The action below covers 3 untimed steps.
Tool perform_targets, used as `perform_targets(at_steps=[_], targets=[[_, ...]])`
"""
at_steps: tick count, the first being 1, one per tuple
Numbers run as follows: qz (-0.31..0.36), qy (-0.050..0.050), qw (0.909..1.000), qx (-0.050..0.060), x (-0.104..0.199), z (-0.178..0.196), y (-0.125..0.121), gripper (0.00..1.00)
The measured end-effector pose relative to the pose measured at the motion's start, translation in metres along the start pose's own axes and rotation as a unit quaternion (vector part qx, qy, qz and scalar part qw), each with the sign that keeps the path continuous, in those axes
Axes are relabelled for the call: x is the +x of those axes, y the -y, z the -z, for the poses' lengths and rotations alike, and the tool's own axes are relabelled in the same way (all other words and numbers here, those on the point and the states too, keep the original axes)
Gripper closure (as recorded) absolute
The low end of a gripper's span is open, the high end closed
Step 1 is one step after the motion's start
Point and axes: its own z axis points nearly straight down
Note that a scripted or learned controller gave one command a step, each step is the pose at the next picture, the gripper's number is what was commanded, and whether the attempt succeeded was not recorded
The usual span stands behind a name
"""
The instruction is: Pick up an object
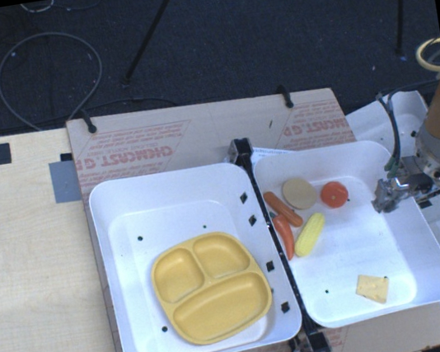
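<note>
Reaching in from the right, the arm [439,134] poises its gripper [390,193] over the right bin's [425,279] edge; whether the jaws are open is unclear.

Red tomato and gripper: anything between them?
No. In the camera view, only bare white bin floor separates the round red tomato from the gripper.

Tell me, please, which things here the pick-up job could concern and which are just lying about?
Belong to the job:
claw, at the right bin's edge
tomato
corn cob
two carrots
tan round piece
cheese wedge

Just lying about:
yellow divided tray in the left bin
cardboard sheet
cables on the floor
</note>
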Motion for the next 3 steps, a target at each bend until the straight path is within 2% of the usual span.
perform_targets(at_steps=[1, 2, 3], targets=[[0.0, -0.001, 1.0, 0.002, 0.0, 0.02, -0.001, 1.0], [0.002, -0.002, 1.0, 0.003, 0.056, 0.011, -0.012, 1.0], [0.002, -0.002, 1.0, 0.003, 0.108, 0.022, -0.016, 1.0]])
